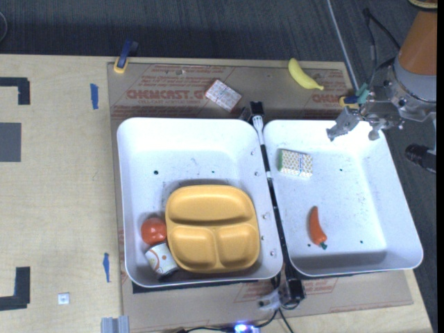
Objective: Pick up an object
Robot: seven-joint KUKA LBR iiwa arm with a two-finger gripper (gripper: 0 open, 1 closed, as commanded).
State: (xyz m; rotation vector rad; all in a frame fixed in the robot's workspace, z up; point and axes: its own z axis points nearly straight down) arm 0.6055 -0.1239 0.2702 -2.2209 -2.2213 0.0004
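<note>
Plainly, the only writing you can partly read is the red print on the brown cardboard sheet point(173, 92) under the bins: along its far edge it seems to say "CHEMCAST", and the rest is too blurred to make out. A small patterned packet point(223, 95) lies on that print, and a yellow banana point(304, 74) rests on the cardboard behind the right bin. A blue-and-yellow clamp point(125, 55) sits at the sheet's far left corner.

Your gripper point(355, 125) hangs over the far rim of the right bin point(388, 200), near its back right corner. Its fingers stand apart, with nothing between them.

In the right bin you have two things to choose from. A small speckled white box with a green end point(295, 163) lies near the far left wall, and an orange carrot-shaped toy point(316, 227) lies toward the near side, well apart from the box. Both sit clear of the walls, and the bin floor around them and to their right is open.

The left bin point(139, 151) is tighter. A yellow divided tray point(211, 227) covers most of its near half. A red-orange ball point(153, 230) and a small white-and-orange cup-like item point(161, 258) are wedged between the tray and the left wall, touching the tray. The far half of that bin is bare floor.
</note>
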